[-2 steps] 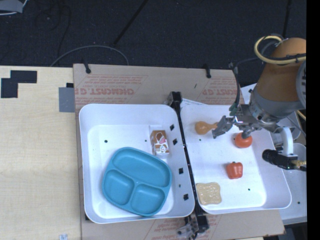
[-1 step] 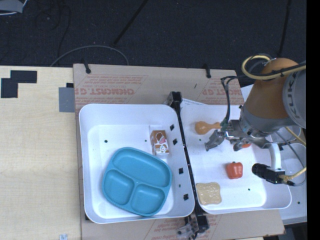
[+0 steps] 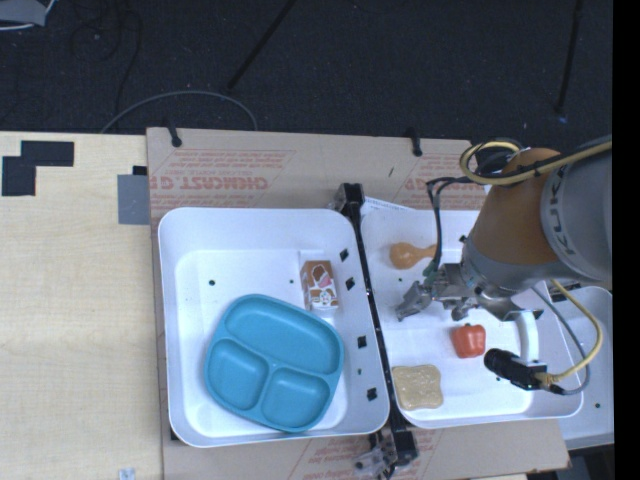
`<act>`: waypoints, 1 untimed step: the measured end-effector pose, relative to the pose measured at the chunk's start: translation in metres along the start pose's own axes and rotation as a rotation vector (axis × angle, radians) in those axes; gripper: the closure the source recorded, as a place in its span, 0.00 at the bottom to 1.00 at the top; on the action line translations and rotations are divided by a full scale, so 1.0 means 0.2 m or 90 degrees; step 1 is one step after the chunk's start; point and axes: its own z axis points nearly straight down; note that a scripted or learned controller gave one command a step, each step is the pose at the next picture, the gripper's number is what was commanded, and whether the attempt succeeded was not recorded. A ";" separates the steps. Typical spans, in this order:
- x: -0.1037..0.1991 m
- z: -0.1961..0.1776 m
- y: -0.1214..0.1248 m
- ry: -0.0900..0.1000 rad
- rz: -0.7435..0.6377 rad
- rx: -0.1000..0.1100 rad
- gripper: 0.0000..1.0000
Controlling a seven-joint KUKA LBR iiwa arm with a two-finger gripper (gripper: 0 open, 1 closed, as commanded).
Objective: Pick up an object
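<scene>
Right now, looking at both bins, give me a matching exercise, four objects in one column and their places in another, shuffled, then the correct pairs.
Objects:
1. blue divided plate
2. small picture card
3. red pepper-like object
4. slice of toast

Places:
A. right bin, near front edge
B. left bin, beside the divider, behind the plate
C. left bin, front half
D. right bin, middle, just in front of the gripper

Pairs: 1-C, 2-B, 3-D, 4-A

Pale wooden tabletop (image 3: pixel 70 298) at nine o'clock; brown cardboard sheet (image 3: pixel 260 173) under two white bins; dark carpet (image 3: pixel 300 48) at twelve.
</scene>
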 end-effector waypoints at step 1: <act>0.01 0.18 0.00 -0.001 0.000 -0.002 0.00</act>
